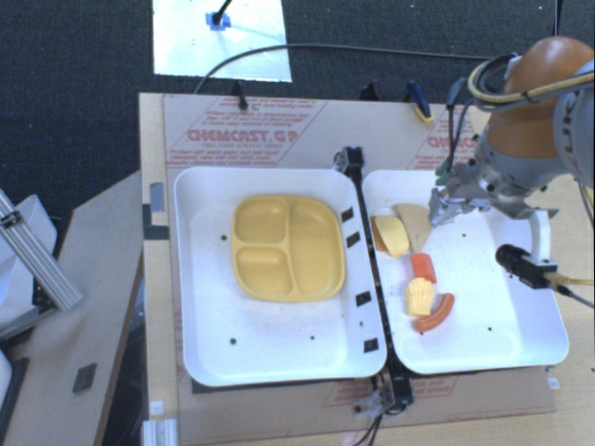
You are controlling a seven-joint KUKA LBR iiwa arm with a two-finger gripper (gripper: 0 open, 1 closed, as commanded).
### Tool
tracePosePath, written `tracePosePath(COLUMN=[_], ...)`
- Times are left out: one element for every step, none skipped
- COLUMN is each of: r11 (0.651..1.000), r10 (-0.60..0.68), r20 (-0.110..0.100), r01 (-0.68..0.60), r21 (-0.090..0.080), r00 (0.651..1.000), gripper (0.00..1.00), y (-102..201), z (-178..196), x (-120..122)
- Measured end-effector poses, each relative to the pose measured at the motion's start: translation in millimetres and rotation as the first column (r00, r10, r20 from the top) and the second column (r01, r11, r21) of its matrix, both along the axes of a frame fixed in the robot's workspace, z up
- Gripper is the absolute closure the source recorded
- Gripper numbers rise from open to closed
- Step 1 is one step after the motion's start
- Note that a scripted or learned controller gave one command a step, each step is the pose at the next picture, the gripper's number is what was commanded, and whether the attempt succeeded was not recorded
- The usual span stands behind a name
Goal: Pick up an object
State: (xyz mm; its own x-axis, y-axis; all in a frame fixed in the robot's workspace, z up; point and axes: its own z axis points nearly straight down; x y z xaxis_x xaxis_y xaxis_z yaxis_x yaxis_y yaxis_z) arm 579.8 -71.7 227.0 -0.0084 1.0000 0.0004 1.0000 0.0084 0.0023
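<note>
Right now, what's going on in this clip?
A grey arm reaches in from the right, its pincer over the right bin, near the tan wedge. Nothing is seen in its grip. Small food pieces lie along that bin's left side. A yellow divided plate sits in the left bin.

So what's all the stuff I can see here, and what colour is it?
Bins: two, white, side by side on the bench.
Divided plate: one, yellow, in the left bin.
Cheese wedge: one, yellow, right bin near the divider.
Tan wedge-shaped piece: one, beside the cheese wedge; I can't tell what food it is.
Small orange-red piece: one, right bin, below the cheese wedge.
Ridged yellow piece: one, right bin, lower down.
Sausage: one, red-orange, touching the ridged yellow piece.
Square sheet: one, pale, on the dark floor at the top.
Arm: one, grey and orange, from the right.
Gripper: one, grey, over the right bin's top part.
</note>
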Motion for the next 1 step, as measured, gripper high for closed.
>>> tracePosePath(r11=[1.000], r10=[0.004], r20=[0.000], r01=[-0.004], r21=[0.002], r00=[1.000], gripper=[1.00], y=[64.1], z=[3.7], x=[-0.1])
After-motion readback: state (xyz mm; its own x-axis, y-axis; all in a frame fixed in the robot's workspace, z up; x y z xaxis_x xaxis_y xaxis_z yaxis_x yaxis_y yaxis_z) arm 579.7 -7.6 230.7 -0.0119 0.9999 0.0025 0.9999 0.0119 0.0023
